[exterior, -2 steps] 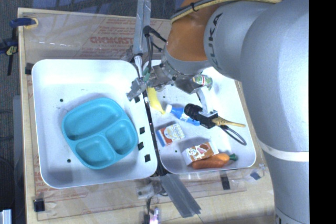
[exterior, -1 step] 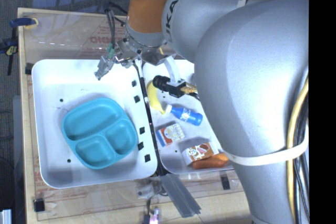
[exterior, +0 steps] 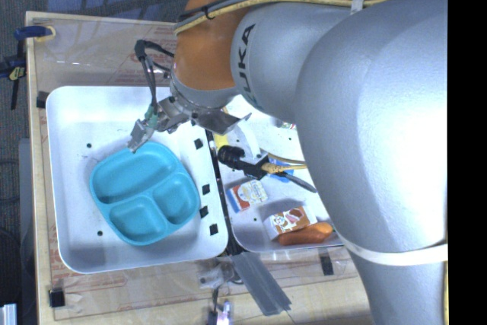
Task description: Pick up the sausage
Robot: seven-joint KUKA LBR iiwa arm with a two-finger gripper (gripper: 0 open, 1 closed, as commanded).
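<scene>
In the camera view, the gripper (exterior: 141, 135) hangs over the left bin (exterior: 67, 118), right at the 11 o'clock rim of a blue divided plate (exterior: 144, 198) that lies in the middle of that bin. Its tip is small and dark against the plate edge, so I cannot tell whether it is released or clenched, and nothing is seen in its grasp.

The sausage (exterior: 308, 234), orange-brown with a printed label across it, lies in the right bin (exterior: 242, 241) near its 5 o'clock corner. That puts it well apart from the gripper, at about 4 o'clock from it. A small printed carton (exterior: 247, 195) lies near the sausage at its 10 o'clock. The grey arm (exterior: 365, 87) covers much of that bin.

The main risk is a grasp made in the wrong bin, closing on the plate rim or on nothing. Once over the right bin, the label wrap could slip, or the nearby carton could be nudged or caught instead.
</scene>
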